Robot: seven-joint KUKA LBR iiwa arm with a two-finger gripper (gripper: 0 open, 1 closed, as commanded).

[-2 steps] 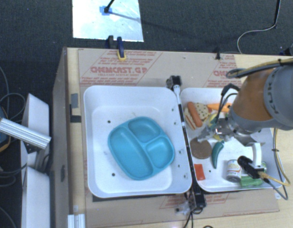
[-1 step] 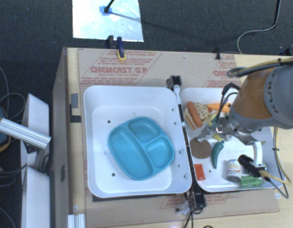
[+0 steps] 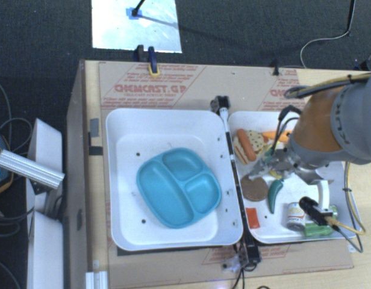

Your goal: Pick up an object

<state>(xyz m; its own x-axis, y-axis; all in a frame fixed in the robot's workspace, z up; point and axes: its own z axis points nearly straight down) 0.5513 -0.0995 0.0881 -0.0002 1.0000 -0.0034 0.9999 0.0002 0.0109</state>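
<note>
Two white bins are seen side by side on the bench. A blue divided plate [image 3: 178,187] lies in the left bin [image 3: 122,137]. In the right bin [image 3: 265,235], the gripper [image 3: 271,164] is lowered among the objects, with a hot dog [image 3: 244,146] at its ten o'clock, a brown round disc [image 3: 255,189] at its seven o'clock and a green chili pepper [image 3: 274,195] at its six o'clock. Whether the jaws are parted, or anything is held, cannot be told. A small can [image 3: 296,216] is seen at four o'clock.
</note>
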